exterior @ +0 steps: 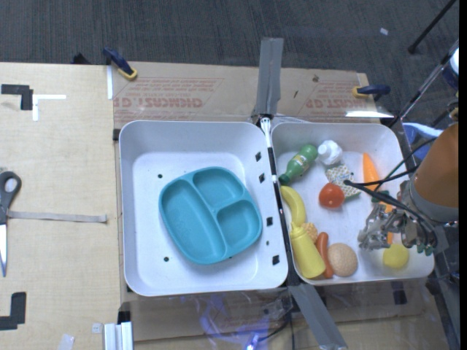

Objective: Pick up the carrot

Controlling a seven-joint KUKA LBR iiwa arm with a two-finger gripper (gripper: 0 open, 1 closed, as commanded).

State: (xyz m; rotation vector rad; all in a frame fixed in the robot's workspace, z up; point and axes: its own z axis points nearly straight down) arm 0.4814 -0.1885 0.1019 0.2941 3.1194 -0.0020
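- The counter (58,188) carries two white bins side by side, left bin (139,254) and right bin (350,128).
- The left bin only has a blue divided plate (210,214) in it, so nothing for the task there.
- The arm (441,173) reaches into the right bin from the right, with the tool (379,232) low over the bin's near right part, just beside a small yellow thing (396,257).
- Whether the tool is clenched or released, honestly I cannot tell; it's a tangle of metal and cables from this angle.
- The carrot (371,170) lies in the right bin, by the far right wall, a bit beyond the tool and not touching it as far as I see.
- Other stuff nearby: green bottle (299,162), banana (295,208), tomato (331,195), bread roll (341,259).
- My read: the pick isn't done yet. The carrot sits on the bin floor, so lining up, grabbing and lifting are all left.
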